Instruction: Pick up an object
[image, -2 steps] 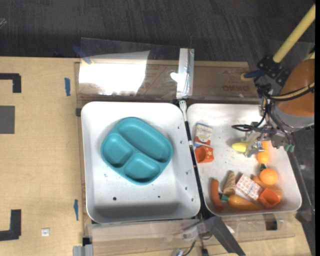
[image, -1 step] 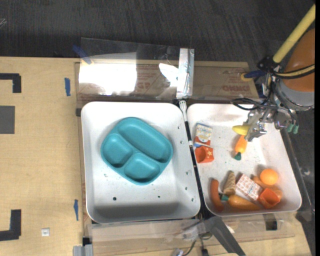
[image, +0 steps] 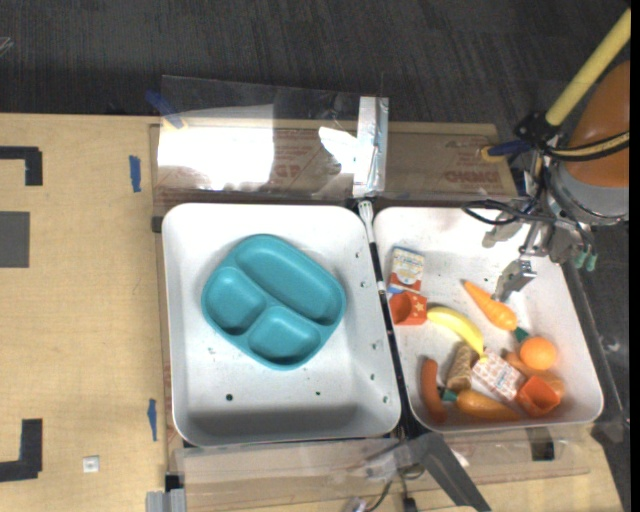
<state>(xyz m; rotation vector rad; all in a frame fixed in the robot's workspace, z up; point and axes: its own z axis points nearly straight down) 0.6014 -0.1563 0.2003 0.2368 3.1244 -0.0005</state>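
Arm: it reaches in from the right, its wrist over the far right corner of the right bin (image: 588, 330), which puts the tool above the cluttered bin and not the other one.
Gripper (image: 515, 275): it hangs low over bare bin floor, just beyond the carrot; whether it is spread or clenched cannot be told, and nothing is seen between its tips.
Carrot (image: 491, 304): lies slantwise just near of the gripper, apart from the crowd, so it seems the likeliest target.
Banana (image: 456, 328): lies left of the carrot, close beside it.
Orange ball (image: 538, 354): sits near the right wall, above an orange cup (image: 540, 394).
Near pile: a sausage (image: 431, 388), a wrapped packet (image: 497, 378) and other food toys are packed together, which would make a clean grasp harder there.
Milk carton (image: 405, 268): lies by the dividing wall, with a red piece (image: 408, 307) just near of it.
Left bin (image: 190, 300): holds a teal divided tray (image: 273, 299) alone.
Progress: nothing appears lifted; the pick looks not yet made.
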